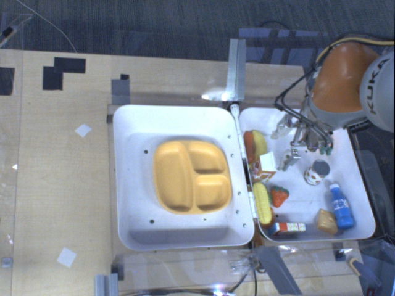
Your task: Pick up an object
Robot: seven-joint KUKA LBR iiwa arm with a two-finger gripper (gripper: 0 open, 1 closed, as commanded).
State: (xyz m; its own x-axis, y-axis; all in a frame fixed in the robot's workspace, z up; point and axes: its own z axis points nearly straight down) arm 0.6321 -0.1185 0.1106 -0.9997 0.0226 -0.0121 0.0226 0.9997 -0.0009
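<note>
My gripper (288,143) hangs over the upper middle of the right bin (364,227), fingers spread open with nothing between them. Just left of it lie a hot dog (249,142) and a white card (267,162). Below the gripper sit a strawberry (280,195) and a corn cob (263,202). A small white and dark round object (315,174) rests to the gripper's lower right. A blue bottle (340,206), a brown wedge (327,222) and a red and white tube (289,228) lie near the bin's front.
The left bin (133,227) holds a yellow divided plate (190,176). A metal post (236,73) stands behind the wall between the bins. The arm's orange band (339,79) looms over the right bin's back corner.
</note>
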